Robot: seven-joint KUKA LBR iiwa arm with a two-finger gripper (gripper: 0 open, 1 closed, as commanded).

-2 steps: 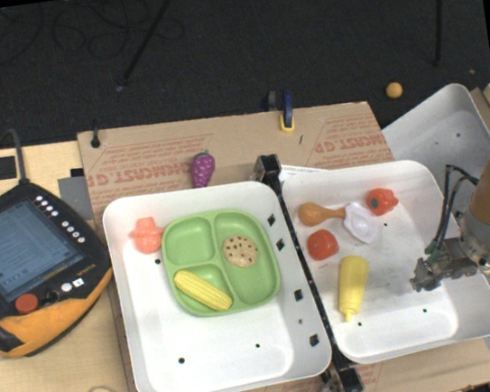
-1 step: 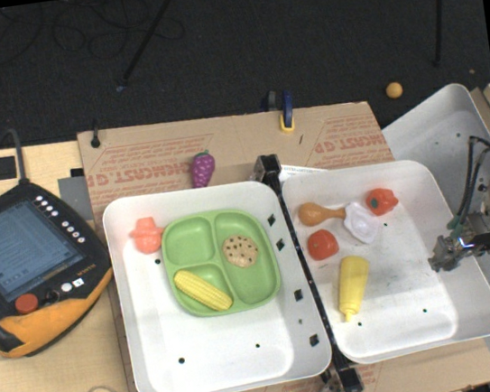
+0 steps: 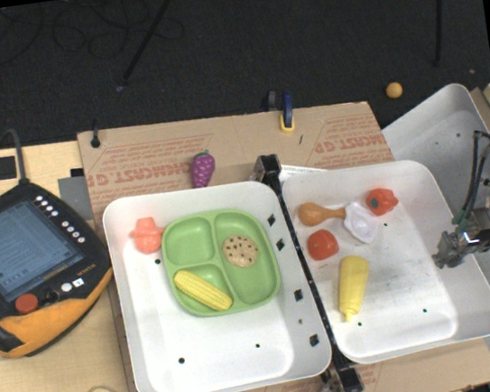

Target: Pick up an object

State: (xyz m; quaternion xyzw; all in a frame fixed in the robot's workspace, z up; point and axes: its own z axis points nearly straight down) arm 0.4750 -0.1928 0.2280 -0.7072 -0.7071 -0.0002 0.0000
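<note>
**Gripper waits at the right bin's edge, nothing picked**

At the bench's left edge lies a teach pendant [image 3: 26, 255], well apart from the work. The left bin [image 3: 216, 368] carries a pink toy [image 3: 146, 236] in its top-left corner and, just beside it, a green tray [image 3: 221, 260] with three compartments. A corn cob [image 3: 203, 290] lies in the tray's lower-left compartment and a cookie [image 3: 240, 250] in its right one, so both look sorted rather than scattered. A purple grape bunch [image 3: 203, 168] rests on the cardboard beyond the bin's top edge.

The right bin [image 3: 410, 325] holds the loose candidates: a drumstick [image 3: 318, 214] near its top-left corner, a tomato [image 3: 322, 244] just below it, a yellow bottle [image 3: 353, 285] toward the bottom edge, a white piece [image 3: 362, 221] and a red pepper [image 3: 381, 201] touching or nearly touching near the top edge.

The gripper [image 3: 462, 243] sits at the bin's right edge, away from every object. Whether it is clenched or released cannot be told. No object is between its tips, so the pick looks not yet begun.
</note>
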